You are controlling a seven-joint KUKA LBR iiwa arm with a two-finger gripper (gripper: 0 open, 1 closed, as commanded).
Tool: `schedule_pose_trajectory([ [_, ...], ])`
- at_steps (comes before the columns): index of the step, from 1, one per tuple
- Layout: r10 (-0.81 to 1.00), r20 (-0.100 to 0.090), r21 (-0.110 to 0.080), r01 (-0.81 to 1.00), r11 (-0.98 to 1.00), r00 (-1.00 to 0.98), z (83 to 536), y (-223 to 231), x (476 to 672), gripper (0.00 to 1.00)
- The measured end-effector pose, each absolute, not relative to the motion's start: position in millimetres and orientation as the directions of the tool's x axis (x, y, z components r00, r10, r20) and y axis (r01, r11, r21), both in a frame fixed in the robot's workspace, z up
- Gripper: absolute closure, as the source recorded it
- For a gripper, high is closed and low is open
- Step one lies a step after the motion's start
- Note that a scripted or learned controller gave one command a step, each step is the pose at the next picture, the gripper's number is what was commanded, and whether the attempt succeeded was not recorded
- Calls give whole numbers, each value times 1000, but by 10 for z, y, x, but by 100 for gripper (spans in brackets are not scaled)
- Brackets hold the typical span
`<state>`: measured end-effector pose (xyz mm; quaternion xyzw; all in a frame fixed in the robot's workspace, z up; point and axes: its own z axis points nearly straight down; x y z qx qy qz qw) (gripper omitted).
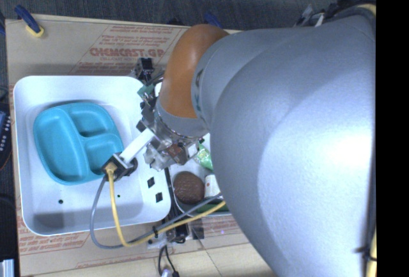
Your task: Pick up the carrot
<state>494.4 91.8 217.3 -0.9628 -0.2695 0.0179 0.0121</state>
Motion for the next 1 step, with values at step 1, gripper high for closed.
schedule_pose_trajectory([
  [1, 530, -34, -41, 529, -848, 847, 2265, 933, 4943, 100],
])
